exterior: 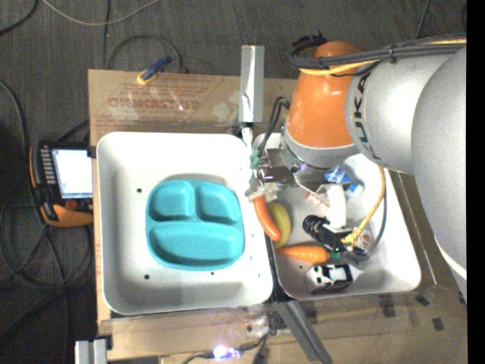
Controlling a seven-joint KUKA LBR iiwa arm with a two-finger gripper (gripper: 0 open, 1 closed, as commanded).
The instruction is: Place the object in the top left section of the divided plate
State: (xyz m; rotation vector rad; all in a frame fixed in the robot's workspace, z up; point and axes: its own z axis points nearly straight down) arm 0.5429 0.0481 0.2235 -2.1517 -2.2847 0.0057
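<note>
The left white bin (114,226), a shallow tray with rounded corners and a smooth matte surface, is seen on the counter (106,321). In it a teal divided plate (244,226) is set flat, near the middle. The plate is a glossy rounded rectangle split into three wells by raised ridges. Two small wells sit side by side at the top and one wide well runs below. Its top left section (173,201) is marked off by a curved ridge.

The right white bin (402,271) is pressed against the left one, rim to rim. The slanted carrot (265,217), smooth, orange and tapered, is found at that shared rim on the right bin's side, well apart from the plate. Its upper end is just under the tool (260,182). Whether the tool is apart, together or clamped on that carrot cannot be told from this angle.

A yellow-green rounded fruit (283,218) is tucked against the slanted carrot's right side. A second carrot (303,253) is laid flat just below both. A small black-and-white item (330,276) is seen near the bin's lower wall, and a blue scrap (336,176) shows under the grey and orange arm (326,112).

Beneath the bins a brown cardboard sheet (151,101) is spread.
</note>
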